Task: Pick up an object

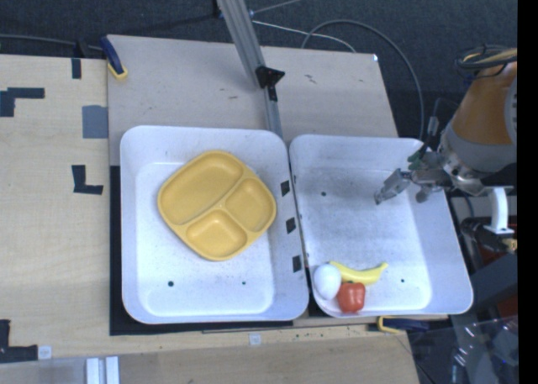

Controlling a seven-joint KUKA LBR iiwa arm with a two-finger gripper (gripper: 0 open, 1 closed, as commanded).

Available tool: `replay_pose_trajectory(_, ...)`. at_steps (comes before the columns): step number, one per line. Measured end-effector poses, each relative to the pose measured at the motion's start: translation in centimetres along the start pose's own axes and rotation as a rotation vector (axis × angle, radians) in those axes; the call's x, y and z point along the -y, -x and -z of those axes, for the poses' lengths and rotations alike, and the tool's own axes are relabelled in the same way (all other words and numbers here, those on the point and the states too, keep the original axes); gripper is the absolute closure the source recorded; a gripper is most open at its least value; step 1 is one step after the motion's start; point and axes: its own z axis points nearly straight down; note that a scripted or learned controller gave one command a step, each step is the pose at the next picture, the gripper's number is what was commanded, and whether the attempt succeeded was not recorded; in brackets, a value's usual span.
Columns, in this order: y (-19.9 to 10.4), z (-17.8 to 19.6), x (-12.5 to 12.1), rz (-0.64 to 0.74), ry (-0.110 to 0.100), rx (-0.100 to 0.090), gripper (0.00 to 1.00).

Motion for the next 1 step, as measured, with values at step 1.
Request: replay_pose_trajectory(1,-1.08,-5.21,0.28,0.0,0.0,0.0,0.0)
